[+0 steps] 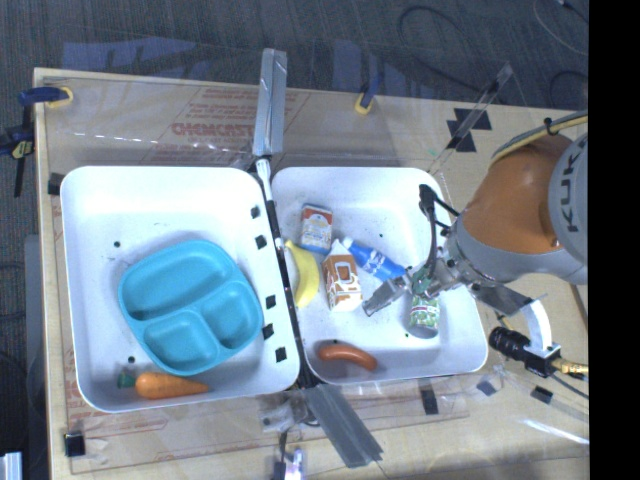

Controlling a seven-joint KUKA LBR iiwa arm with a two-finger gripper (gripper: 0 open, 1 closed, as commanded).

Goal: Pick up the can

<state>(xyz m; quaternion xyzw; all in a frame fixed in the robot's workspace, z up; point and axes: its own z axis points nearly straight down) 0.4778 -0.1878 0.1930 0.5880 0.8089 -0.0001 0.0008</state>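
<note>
The can (424,313), green and white, sits near the right wall of the right bin (400,183). My gripper (405,291) hangs low over that bin, just up and left of the can. It is open: one grey finger (382,297) points left toward the cartons, and the other is at the can's upper end. Nothing sits between the fingers. The grey and orange arm (515,213) comes in from the right and hides the bin's right rim.
The right bin also holds a blue bottle (376,261), two small cartons (341,281) (316,226), a banana (304,274) and a sausage (347,355). In the left bin (90,198) lie a blue divided tray (190,306) and a carrot (170,385).
</note>
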